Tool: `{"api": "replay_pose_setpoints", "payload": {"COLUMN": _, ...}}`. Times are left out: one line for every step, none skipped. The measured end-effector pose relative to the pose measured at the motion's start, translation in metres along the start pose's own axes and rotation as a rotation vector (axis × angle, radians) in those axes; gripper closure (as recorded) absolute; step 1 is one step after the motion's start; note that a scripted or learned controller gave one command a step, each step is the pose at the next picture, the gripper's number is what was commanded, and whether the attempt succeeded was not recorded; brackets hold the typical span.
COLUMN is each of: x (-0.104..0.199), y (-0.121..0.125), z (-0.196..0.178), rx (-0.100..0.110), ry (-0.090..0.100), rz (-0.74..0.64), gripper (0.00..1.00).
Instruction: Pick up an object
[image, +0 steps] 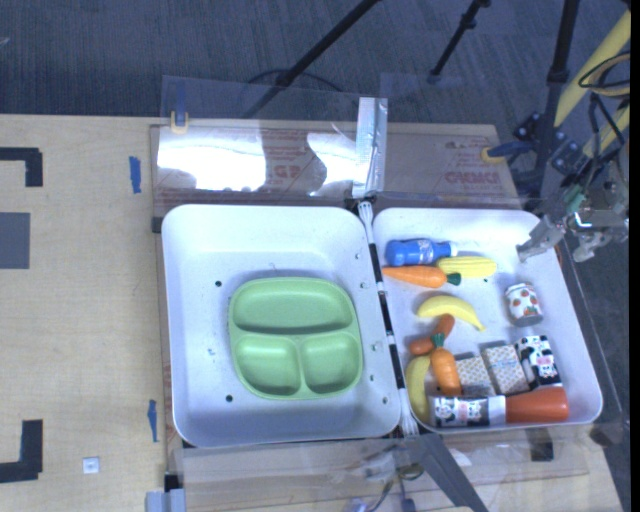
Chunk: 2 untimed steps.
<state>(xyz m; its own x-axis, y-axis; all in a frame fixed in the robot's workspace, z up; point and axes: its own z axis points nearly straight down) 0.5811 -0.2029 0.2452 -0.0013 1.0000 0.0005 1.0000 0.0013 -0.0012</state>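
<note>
At the bottom of the frame, two shallow white bins sit side by side on a pale wooden tabletop (70, 330). The right bin (583, 330) is crowded: along its near edge lie a black-and-white tube (466, 409) and an orange-red bottle (537, 404), with carrots (444, 368), a yellow banana (450, 308) and a small white cup (522, 301) behind, then a blue bottle (418, 250) toward the far edge. The left bin (190, 300) holds a green divided tray (295, 336). At the upper right, the hand (540, 240) hovers over the right bin's far corner; whether it is apart or together cannot be told.
</note>
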Motion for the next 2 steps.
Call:
{"api": "replay_pose_setpoints", "payload": {"x": 0.0001, "y": 0.0010, "z": -0.0105, "rx": -0.003, "ry": -0.002, "rz": -0.002, "gripper": 1.00}}
{"api": "replay_pose_setpoints", "payload": {"x": 0.0002, "y": 0.0010, "z": -0.0104, "rx": -0.003, "ry": -0.002, "rz": -0.002, "gripper": 0.00}}
